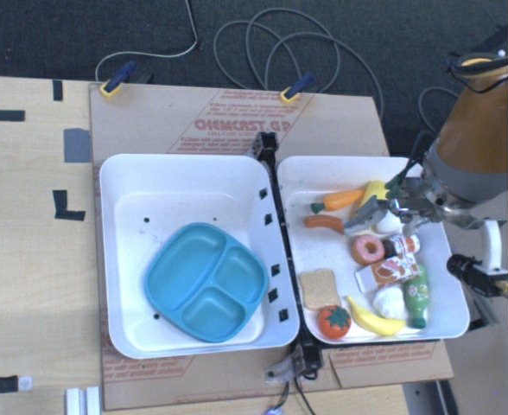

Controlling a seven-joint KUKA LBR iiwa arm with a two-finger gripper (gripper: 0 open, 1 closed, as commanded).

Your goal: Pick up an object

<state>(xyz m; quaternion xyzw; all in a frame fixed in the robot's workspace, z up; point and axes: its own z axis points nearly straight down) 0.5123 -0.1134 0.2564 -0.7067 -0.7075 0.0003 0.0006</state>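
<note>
Gripper (377,214) low in right bin (457,314); white item (387,224) directly beneath, donut (368,250) just below-left; finger state: cannot tell.

Even, bright overhead light, soft shadows, slightly blurry, low-resolution picture

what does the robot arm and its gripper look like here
The arm is a thick rounded body, grey lower down with a broad orange band above the wrist and a dark cap at the top. The gripper is a compact metallic grey and black assembly with slim dark fingers. A white bracket-like piece with a black knob sits at its side.
</note>
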